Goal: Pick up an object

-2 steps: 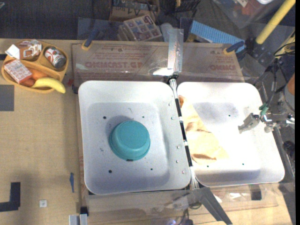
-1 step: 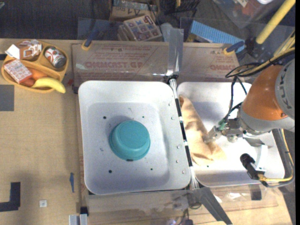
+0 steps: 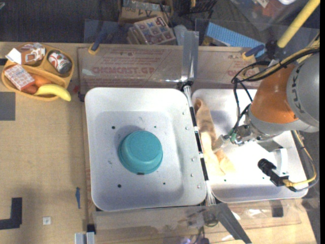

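Left bin: teal bowl, upturned, at centre. Right bin: tan cloth along the 9 o'clock wall. Gripper sits at the cloth's 3 o'clock edge; jaws' opening cannot be determined.

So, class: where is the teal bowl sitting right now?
The teal bowl sits upside down near the middle of the left bin, apart from the arm's hand over the right bin.

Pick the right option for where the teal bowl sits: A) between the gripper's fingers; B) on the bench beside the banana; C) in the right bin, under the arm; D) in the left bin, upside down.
D: the teal bowl rests base-up in the middle of the left bin, apart from the arm over the right bin.
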Motion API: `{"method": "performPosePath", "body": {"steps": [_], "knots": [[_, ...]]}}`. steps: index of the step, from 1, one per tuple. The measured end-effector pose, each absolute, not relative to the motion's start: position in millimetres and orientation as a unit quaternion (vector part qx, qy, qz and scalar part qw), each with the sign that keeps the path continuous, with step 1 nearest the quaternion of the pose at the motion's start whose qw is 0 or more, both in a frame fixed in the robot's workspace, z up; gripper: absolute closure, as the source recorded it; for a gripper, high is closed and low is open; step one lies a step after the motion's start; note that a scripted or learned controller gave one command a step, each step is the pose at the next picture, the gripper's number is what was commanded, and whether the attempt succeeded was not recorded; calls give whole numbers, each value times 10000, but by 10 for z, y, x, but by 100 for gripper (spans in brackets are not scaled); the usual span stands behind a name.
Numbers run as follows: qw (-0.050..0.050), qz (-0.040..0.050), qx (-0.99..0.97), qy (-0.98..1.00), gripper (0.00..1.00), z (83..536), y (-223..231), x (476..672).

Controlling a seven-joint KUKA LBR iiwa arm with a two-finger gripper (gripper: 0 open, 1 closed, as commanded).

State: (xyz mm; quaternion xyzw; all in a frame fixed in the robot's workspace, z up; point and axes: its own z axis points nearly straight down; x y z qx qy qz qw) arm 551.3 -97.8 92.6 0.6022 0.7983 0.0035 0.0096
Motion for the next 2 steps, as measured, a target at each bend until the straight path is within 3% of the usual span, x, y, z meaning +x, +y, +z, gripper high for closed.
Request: {"method": "performPosePath", "body": {"steps": [1, 2], "knots": [[94, 59, 6030, 7977, 100, 1034, -968, 5524], [98, 53, 6031, 7976, 0, 1036, -977, 5523]]}}
